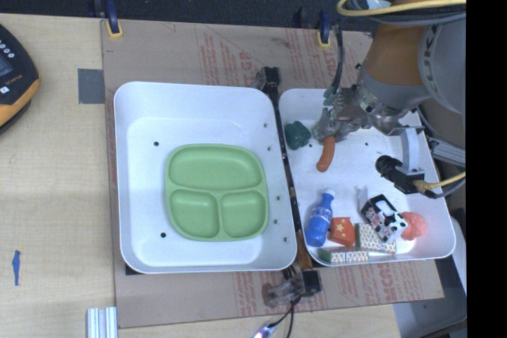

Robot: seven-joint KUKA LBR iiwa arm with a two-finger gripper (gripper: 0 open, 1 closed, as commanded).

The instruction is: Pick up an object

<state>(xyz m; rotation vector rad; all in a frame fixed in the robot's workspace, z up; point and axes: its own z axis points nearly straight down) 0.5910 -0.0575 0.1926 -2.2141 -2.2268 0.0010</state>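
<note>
I see gripper (331,131) low over right bin (444,249), near its far left part. Can't tell jaw state; view too cluttered there. Orange sausage-shaped piece (325,155) hangs just below gripper tip, tilted, touching or nearly so; grasp unconfirmed. Dark green lump (297,135) just left of it. Blue bottle (319,219), red block (341,231), black-white toy (381,217) lie toward near edge. Left bin (131,170) holds green divided plate (216,191).
</note>
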